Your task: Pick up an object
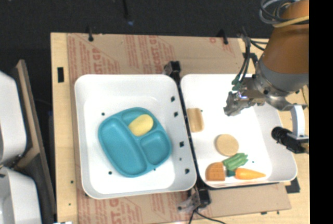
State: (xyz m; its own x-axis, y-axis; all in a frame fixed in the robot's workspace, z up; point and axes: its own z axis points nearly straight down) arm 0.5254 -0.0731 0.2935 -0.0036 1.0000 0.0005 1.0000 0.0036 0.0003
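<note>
Over the right bin (208, 87), pincer (232, 108) hangs low

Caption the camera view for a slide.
Gripper above the right bin holding toy foods; left bin holds a blue tray with a yellow piece.

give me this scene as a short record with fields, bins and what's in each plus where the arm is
left bin: blue tray with a yellow item in its top compartment
right bin: tan block, round cookie, orange-brown piece, green item, carrot
arm: over the right bin's upper right
gripper: above bare bin floor, apart from all items
</note>
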